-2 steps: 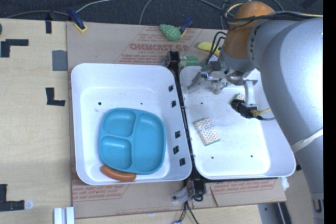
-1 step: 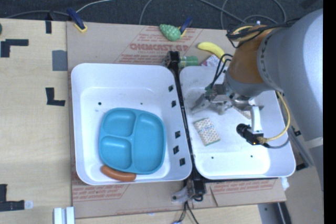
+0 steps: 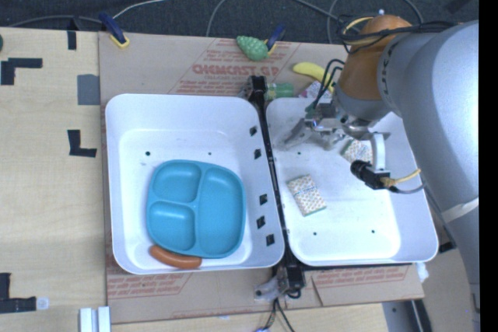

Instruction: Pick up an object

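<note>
In the right bin (image 3: 389, 241) a small patterned packet (image 3: 306, 193) lies flat near the middle-left. A second similar packet (image 3: 356, 149) shows partly under the wrist hardware. My gripper (image 3: 298, 135) is low over the upper-left part of the right bin, above and slightly left of the first packet and apart from it. Nothing is visibly held. The left bin (image 3: 124, 128) contains a blue divided plate (image 3: 196, 207), and an orange sausage (image 3: 176, 257) lies at the plate's front edge.
The black divider (image 3: 267, 167) between the two bins runs just left of the gripper. Behind the bins, on the cardboard, lie a green toy (image 3: 252, 47), a yellow banana (image 3: 309, 71) and a blue clamp (image 3: 113, 29). The arm covers the right bin's far right corner.
</note>
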Robot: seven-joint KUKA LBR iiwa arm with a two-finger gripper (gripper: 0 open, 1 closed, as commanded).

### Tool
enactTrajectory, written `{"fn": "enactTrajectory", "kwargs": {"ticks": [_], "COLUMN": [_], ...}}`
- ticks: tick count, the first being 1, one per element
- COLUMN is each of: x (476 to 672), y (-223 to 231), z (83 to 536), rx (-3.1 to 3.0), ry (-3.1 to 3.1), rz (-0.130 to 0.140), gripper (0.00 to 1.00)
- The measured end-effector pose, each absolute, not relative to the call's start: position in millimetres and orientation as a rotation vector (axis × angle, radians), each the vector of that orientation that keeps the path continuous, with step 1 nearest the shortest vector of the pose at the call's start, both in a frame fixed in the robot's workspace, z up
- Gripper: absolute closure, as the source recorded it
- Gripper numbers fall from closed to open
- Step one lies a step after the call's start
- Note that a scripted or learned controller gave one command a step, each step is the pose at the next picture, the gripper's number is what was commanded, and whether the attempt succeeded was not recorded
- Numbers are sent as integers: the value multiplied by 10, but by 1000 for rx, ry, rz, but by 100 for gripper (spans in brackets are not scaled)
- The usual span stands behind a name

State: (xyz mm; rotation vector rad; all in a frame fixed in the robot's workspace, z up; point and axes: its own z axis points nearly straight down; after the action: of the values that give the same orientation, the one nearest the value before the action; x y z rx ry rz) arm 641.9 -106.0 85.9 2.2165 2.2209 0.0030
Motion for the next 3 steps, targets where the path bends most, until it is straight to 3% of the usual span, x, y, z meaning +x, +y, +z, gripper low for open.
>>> {"fn": "enactTrajectory", "kwargs": {"ticks": [1,2,3], "x": [6689,6409,6685], "y": [-1019,-1029,-1097], "z": [852,858,855], "rx": [2218,2218,2217], "ry": [2222,2221,2223], "rz": [2,0,2], "gripper": [0,0,0]}}
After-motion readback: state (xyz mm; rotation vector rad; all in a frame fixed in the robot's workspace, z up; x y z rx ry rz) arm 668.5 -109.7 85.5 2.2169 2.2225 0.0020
